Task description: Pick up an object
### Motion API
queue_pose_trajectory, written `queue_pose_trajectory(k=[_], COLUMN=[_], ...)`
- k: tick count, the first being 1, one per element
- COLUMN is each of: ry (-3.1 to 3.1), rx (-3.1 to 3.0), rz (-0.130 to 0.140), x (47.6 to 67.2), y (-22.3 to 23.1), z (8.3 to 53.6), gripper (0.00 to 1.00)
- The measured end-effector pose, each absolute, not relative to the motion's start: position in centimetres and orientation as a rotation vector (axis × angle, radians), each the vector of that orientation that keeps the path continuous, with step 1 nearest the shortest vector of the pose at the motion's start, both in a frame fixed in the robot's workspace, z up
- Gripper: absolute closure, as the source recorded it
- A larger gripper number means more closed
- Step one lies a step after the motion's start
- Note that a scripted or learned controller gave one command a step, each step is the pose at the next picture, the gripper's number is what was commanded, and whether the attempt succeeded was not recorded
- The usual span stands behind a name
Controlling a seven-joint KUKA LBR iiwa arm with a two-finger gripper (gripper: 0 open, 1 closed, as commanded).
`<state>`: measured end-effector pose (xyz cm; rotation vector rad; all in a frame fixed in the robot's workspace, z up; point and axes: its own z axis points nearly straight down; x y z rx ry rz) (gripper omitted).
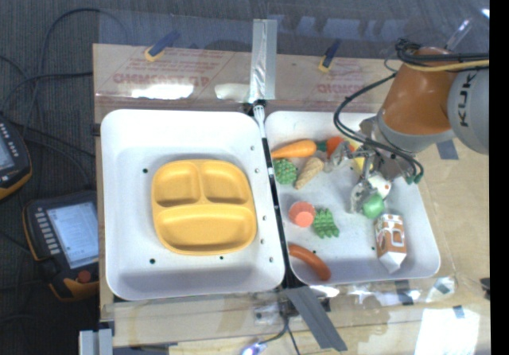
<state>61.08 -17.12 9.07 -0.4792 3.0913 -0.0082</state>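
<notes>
Sausage sits frontmost in right bin. Gripper is down on green toy, mid-bin; finger state unclear. Likely light, hard, slick plastic: grip across its middle.

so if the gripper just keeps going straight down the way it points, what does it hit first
Most likely the green toy in the right bin: the gripper points down right over it. Depth is hard to judge from this slanted view.

Tray in left bin (toys right) — apart.
</notes>
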Motion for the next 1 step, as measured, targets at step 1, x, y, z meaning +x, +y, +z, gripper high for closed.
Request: queue_pose_trajectory(k=[1], ry=[3.081], rx=[-0.644], rz=[-0.015], x=[65.57], y=[-14.75], z=[9.23], gripper=[0.0])
